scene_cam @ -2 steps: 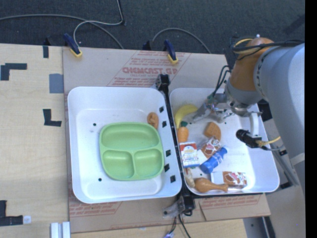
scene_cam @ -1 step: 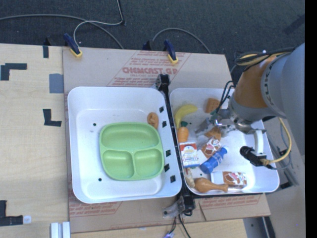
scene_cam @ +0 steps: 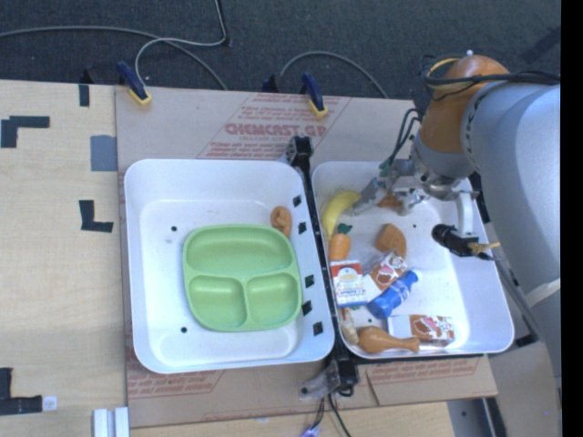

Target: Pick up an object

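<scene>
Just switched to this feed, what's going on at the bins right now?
The grey arm reaches in from the right over the right bin, its pincer low near the back, by the banana. Nothing is visibly held. The right bin also holds a carrot, a blue bottle, a drumstick and small food packets. The left bin holds a green divided plate and a small brown item by its right wall.

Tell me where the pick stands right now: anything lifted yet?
Nothing looks lifted. The hand sits low at the back of the right bin, between the banana and a brown piece; I can't tell whether it holds anything. The blue bottle, drumstick and carrot lie on the bin floor. Grasping and lifting are left.
</scene>
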Tool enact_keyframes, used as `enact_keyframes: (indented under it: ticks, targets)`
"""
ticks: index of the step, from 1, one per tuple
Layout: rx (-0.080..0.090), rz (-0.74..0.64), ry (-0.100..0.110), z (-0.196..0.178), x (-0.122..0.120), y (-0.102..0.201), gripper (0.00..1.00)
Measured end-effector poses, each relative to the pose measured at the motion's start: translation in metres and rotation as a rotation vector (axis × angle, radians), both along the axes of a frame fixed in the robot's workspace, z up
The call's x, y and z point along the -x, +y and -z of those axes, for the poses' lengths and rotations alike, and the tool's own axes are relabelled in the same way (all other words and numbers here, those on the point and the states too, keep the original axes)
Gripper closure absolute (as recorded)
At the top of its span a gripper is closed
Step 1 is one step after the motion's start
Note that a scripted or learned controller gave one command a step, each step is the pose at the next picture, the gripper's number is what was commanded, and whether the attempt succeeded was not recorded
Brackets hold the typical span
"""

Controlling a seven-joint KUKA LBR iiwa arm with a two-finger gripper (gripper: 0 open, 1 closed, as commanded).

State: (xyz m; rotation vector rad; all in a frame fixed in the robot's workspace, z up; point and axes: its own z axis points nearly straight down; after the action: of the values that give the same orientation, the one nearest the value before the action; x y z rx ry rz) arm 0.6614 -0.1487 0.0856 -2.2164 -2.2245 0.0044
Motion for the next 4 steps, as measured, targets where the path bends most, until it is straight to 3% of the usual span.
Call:
enact_keyframes:
  ticks: [1,2,3,4]
  targets:
    - [0.001,0.003,-0.005,-0.001,0.060,0.006,0.00]
    - [0.000,-0.002,0.019,0.001,-0.003,0.011,0.00]
    - [0.001,0.003,-0.005,-0.001,0.047,0.015,0.00]
    - [0.002,0.003,-0.009,-0.001,0.073,0.018,0.00]
